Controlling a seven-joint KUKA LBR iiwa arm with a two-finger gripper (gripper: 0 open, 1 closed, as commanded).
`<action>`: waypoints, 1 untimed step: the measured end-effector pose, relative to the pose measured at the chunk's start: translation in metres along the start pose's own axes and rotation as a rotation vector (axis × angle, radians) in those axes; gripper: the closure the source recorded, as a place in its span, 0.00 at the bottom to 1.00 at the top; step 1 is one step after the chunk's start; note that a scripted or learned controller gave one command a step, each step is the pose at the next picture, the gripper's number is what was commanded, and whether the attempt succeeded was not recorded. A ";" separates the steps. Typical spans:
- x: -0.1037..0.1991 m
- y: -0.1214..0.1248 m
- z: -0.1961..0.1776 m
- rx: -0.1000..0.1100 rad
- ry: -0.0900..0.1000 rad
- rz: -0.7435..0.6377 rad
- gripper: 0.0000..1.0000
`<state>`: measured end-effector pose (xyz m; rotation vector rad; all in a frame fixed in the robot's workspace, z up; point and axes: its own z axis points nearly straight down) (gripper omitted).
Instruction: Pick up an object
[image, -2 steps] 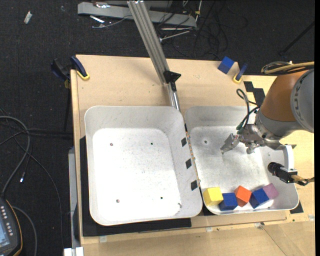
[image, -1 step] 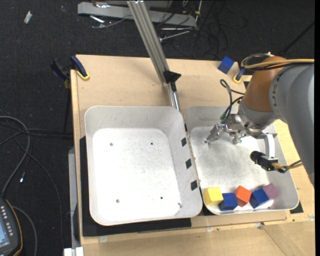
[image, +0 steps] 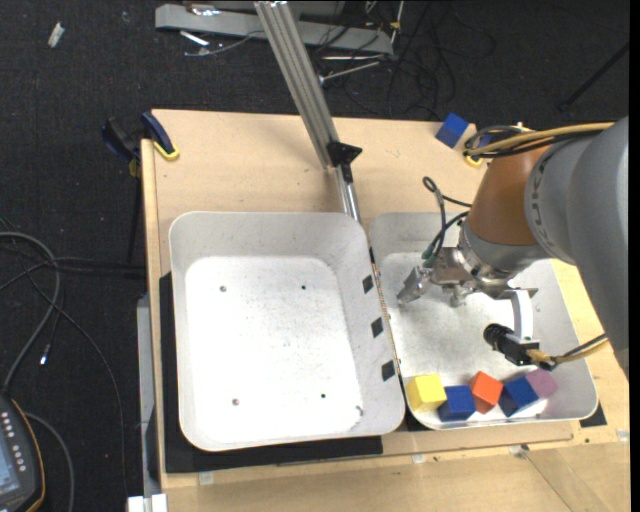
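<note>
Blocks, yellow (image: 426, 389), blue (image: 458, 402) and orange (image: 487, 389), line the right bin's (image: 400, 238) near edge; we cannot tell the gripper's (image: 414, 288) opening.

Matt surfaces, speckled plastic
The bench (image: 260, 170) looks like pale matt wood; both white bins (image: 200, 240) look like smooth plastic, finely speckled; the arm's orange band (image: 505, 205) is glossy.

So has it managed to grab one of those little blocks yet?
Not yet. The yellow block, orange block and blue blocks lie along the right bin's near edge. The gripper hangs farther back, nothing visibly in it. Reaching, gripping and lifting remain.
</note>
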<state>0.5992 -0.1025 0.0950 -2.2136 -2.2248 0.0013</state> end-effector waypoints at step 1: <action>0.016 -0.093 -0.104 -0.006 -0.001 0.007 0.00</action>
